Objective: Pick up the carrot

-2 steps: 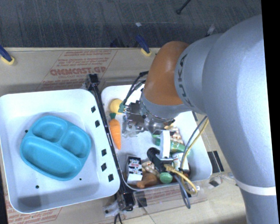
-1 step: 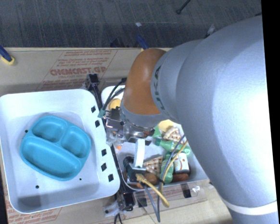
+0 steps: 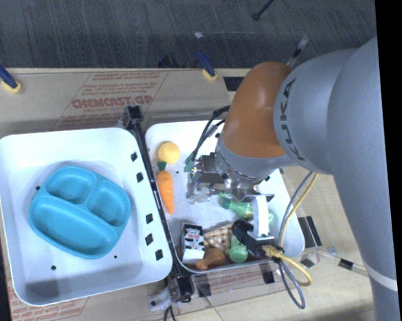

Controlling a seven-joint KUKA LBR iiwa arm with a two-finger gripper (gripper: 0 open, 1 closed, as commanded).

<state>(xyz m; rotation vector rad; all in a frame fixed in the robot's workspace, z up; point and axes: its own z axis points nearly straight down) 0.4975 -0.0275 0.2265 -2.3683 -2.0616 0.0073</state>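
The carrot (image 3: 165, 192) lies on the floor of the right bin (image 3: 185, 133), close against its left wall, with the green top pointing toward the far end and the orange tip toward the near end. It rests flat and nothing is touching it. By that evidence the pick has not been made: the approach, the closing of the tool on the carrot and the lift all remain to be done.

The gripper (image 3: 197, 184) hangs over the middle of the same bin, just to the right of the carrot and apart from it. How far it stands open cannot be told from this angle, since the wrist and its cabling hide the working end. Nothing is seen held in it.

Contents of the right bin, beyond the carrot: a yellow ball (image 3: 167, 152) just beyond the carrot's green top, near the left wall; a green item (image 3: 238, 207) partly under the arm; a small black and white box (image 3: 192, 240) toward the near left corner; and a brown piece (image 3: 210, 259) at the near wall, among further small items too crowded to identify.

The left bin (image 3: 20, 153) holds a blue divided plate (image 3: 80, 211), lying flat near its middle, with its compartments bare.

The arm (image 3: 301, 107) covers the far right part of the right bin.
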